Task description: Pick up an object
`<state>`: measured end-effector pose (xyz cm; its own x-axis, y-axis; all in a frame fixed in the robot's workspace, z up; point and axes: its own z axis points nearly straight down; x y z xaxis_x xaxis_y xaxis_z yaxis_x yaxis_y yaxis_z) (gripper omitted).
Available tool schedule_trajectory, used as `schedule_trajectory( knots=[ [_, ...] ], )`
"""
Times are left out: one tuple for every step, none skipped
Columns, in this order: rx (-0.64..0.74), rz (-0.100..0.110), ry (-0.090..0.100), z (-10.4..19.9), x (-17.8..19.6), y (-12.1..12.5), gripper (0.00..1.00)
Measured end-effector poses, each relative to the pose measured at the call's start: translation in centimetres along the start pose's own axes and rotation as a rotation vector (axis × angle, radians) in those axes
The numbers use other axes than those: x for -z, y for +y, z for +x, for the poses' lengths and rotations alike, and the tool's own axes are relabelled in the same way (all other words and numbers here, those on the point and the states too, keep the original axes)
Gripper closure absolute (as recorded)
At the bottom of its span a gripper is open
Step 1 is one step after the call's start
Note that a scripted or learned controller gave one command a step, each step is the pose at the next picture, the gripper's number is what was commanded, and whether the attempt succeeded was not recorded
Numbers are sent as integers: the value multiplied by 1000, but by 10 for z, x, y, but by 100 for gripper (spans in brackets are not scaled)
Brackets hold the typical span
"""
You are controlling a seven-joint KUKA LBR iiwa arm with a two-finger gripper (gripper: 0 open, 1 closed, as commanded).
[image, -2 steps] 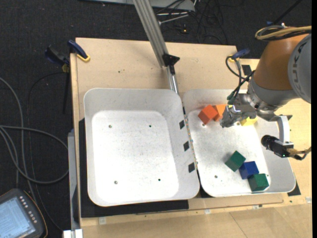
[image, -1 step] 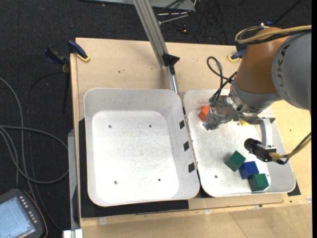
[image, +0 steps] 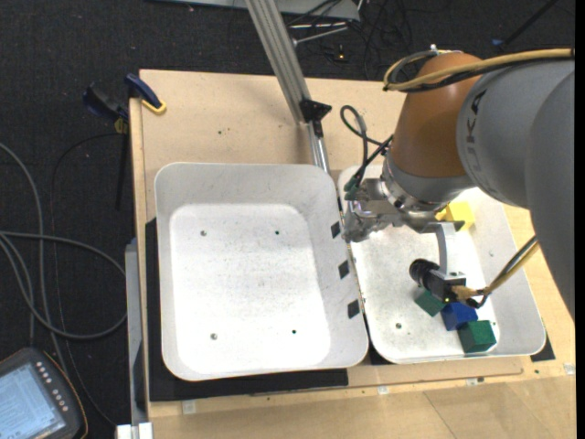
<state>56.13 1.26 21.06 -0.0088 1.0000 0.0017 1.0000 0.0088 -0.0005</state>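
Gripper (image: 363,219) hangs by the right bin's (image: 388,293) left wall. Open or clenched, can't tell. Blue block (image: 457,315) lies apart.

Blue-and-yellow clamp (image: 137,90) at bench (image: 219,117) far-left corner. Metal strut (image: 274,44) slants across far edge. On floor, near-left of bench: pendant (image: 27,401), screen lit.
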Motion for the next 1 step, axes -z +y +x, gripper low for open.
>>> schedule_trajectory(
  knots=[
    [-1,-1,0,49,10,5,100]
  ],
)
